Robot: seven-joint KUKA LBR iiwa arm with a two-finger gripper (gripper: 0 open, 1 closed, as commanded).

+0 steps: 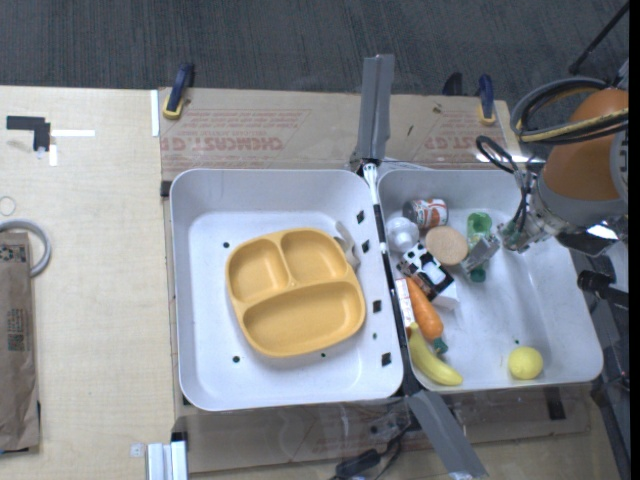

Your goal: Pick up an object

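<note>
The right bin [560, 298] holds several small objects. A red-and-white can [428, 212] lies at its back left, with a white ball [400, 232] beside it. A tan round piece [446, 247] and a green bottle [480, 238] lie in the middle. A black-and-white item [424, 265], a carrot [424, 310] and a banana [434, 360] line the left wall. A lemon [525, 362] sits at the front right. My gripper [516, 235] hangs low in the bin's back right, just right of the green bottle.
The left bin [200, 268] holds a yellow divided plate [295, 292]. A metal divider [376, 118] runs between the bins at the back. Cardboard [270, 128] lies behind the bins. The grey arm with its orange band [585, 158] fills the right edge.
</note>
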